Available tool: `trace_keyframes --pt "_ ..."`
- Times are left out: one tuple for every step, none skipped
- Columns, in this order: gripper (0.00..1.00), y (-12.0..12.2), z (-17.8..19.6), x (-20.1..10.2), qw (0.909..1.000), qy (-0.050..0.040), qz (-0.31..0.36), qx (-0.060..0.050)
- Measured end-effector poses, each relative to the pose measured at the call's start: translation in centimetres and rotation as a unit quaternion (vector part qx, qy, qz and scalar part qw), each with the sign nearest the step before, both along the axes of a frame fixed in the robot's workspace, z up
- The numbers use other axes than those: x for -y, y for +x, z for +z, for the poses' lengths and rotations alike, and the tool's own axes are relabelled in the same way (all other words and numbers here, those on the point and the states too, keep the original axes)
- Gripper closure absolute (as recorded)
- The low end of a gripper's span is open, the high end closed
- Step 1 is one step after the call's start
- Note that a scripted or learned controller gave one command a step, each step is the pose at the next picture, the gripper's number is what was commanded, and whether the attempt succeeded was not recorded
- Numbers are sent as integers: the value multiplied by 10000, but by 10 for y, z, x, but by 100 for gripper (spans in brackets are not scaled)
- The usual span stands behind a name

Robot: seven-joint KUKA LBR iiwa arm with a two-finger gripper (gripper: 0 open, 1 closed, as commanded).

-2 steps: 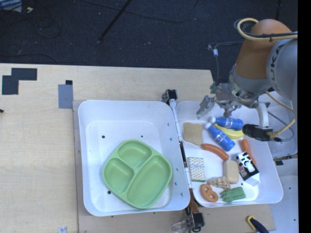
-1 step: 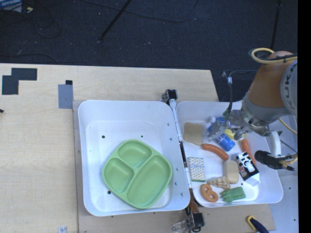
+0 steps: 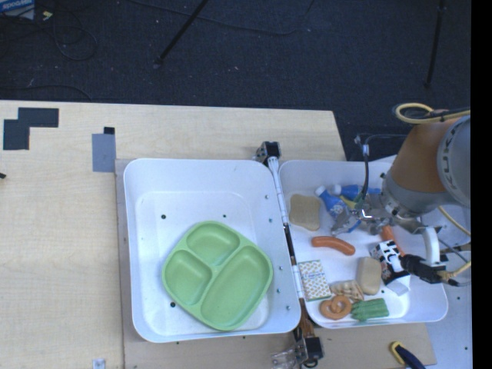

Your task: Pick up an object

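Observation:
The right bin (image 3: 430, 310) holds several small items: a tan bread slice (image 3: 305, 211), an orange sausage (image 3: 333, 244), a blue and white bottle (image 3: 332, 199), a patterned card (image 3: 313, 277), a beige block (image 3: 368, 274), a pretzel (image 3: 335, 307) and a green piece (image 3: 370, 309). My gripper (image 3: 350, 218) reaches down into the back of this bin, just right of the blue bottle and above the sausage. The arm's grey and orange wrist (image 3: 419, 167) covers the bin's far right part. I see nothing clearly between the gripper's tips.
The left bin (image 3: 154, 191) holds a green divided plate (image 3: 218, 274). A black and white object (image 3: 390, 256) lies by the arm's cables at the right. A clamp (image 3: 269, 152) joins the bins at the back. Bare wooden bench (image 3: 54, 244) lies to the left.

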State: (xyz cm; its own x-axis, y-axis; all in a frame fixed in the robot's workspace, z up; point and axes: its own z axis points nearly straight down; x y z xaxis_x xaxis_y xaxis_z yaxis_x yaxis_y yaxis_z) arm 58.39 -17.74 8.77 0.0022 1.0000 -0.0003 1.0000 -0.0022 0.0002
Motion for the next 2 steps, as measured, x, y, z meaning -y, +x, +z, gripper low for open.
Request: trace_keyframes --pt "0 -43 0 16 10000 10 2 -8" --pt "0 -107 0 10 10000 12 -2 -1"
